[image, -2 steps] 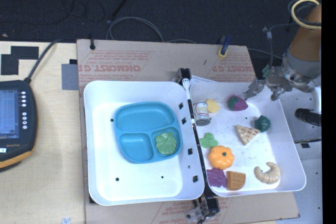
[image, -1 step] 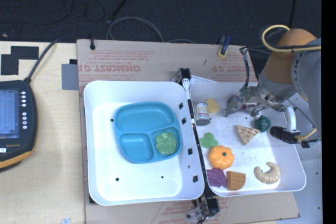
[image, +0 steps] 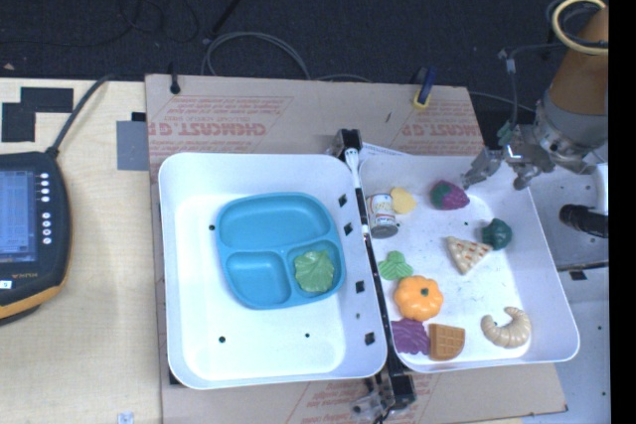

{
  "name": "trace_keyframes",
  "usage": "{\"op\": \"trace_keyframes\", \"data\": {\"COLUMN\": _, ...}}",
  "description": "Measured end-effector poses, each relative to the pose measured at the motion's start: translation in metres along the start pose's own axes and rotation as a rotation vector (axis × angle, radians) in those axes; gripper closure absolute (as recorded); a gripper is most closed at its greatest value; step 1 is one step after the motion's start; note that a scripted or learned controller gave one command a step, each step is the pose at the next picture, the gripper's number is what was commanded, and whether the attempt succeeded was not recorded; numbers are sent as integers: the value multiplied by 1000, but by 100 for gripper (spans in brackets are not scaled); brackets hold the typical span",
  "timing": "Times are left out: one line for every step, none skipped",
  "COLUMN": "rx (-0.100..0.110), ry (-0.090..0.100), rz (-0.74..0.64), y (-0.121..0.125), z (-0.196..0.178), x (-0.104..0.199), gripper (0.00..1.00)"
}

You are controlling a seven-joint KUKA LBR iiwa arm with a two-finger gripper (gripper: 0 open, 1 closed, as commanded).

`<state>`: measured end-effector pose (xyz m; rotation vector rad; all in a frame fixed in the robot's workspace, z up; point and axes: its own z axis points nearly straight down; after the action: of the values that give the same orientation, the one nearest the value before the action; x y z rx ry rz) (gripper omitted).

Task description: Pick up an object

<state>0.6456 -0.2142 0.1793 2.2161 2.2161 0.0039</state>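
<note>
Two bins sit on my desk; cardboard [image: 298, 119] print reads mirrored, perhaps "CHEMCRAFT". The gripper [image: 502, 172] hangs spread and released above the right bin [image: 556, 313], near the purple toy [image: 450, 196].

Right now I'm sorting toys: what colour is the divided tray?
Light blue tray, clearest in the camera view.

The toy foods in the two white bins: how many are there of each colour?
Green: 3, a leaf on the blue tray, a leaf, a dark round piece
Purple: 2
Yellow: 1
Orange: 1, pumpkin
Tan or brown: 3, wedge, waffle, croissant
Can with pale label: 1
Total: 11
</note>
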Motion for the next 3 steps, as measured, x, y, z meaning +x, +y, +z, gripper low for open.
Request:
{"op": "trace_keyframes", "data": {"rx": 15, "ry": 6, "rz": -2, "y": -4, "z": 97, "x": 27, "gripper": 0}}
{"op": "trace_keyframes", "data": {"rx": 1, "ry": 0, "rz": 0, "y": 0, "z": 11, "x": 0, "gripper": 0}}
{"op": "trace_keyframes", "data": {"rx": 6, "ry": 3, "rz": -1, "y": -78, "z": 71, "x": 29, "gripper": 0}}
